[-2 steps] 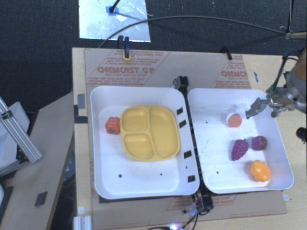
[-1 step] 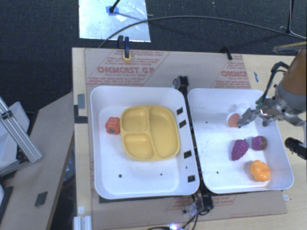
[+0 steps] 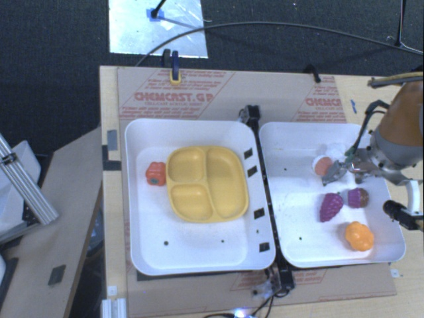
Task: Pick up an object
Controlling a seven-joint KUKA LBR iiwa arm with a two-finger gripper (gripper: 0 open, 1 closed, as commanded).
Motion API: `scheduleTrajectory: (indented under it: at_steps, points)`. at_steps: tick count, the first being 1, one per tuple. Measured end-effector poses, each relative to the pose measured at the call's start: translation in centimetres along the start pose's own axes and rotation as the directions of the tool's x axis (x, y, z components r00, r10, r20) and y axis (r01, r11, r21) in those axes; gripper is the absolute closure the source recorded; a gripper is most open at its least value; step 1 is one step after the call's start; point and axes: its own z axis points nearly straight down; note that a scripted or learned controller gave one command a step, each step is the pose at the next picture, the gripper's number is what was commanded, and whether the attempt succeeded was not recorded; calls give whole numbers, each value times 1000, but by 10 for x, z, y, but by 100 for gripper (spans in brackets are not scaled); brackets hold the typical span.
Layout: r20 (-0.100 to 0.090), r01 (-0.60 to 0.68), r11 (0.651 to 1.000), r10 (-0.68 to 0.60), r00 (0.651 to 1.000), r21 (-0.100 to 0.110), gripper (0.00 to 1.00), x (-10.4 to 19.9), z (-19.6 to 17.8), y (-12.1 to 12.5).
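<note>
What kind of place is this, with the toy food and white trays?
Probably a robotics lab bench rather than a kitchen. A robot arm reaches over two white bins, toy food such as purple grapes lies inside, and cables trail across dark carpet.
</note>
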Motion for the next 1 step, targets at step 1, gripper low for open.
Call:
scheduleTrajectory:
  at_steps: [1]
  points:
    - [-1,0,1000,0,1000,0,0,1,39,0]
